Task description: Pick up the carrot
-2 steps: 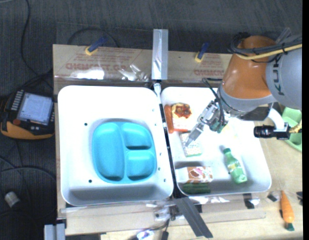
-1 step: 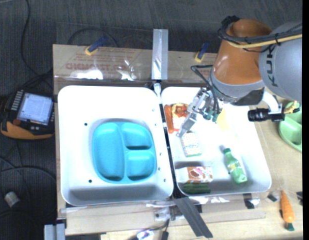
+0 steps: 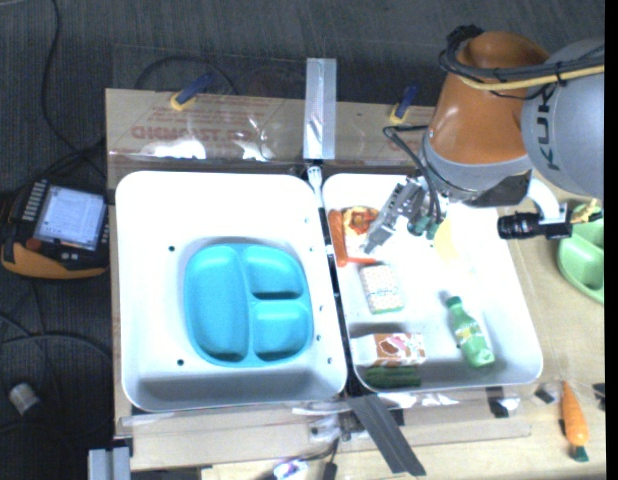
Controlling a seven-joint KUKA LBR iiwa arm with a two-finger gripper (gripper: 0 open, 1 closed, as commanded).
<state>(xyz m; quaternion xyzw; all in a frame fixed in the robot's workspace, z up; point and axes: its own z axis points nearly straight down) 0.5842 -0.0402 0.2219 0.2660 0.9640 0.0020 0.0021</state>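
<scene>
A: What sits under the gripper (image 3: 397,218) in the right bin (image 3: 509,288)?

B: An orange packet (image 3: 359,218), partly covered by the fingers; its print is too blurred to read.

A: And the arm (image 3: 509,98)?

B: Cut off at the right edge. The carrot (image 3: 336,236) looks half hidden against the bin wall.

Dark grey carpet (image 3: 59,368) surrounds a wooden bench (image 3: 219,128). Black cables (image 3: 29,8) trail across the floor at far left.
</scene>
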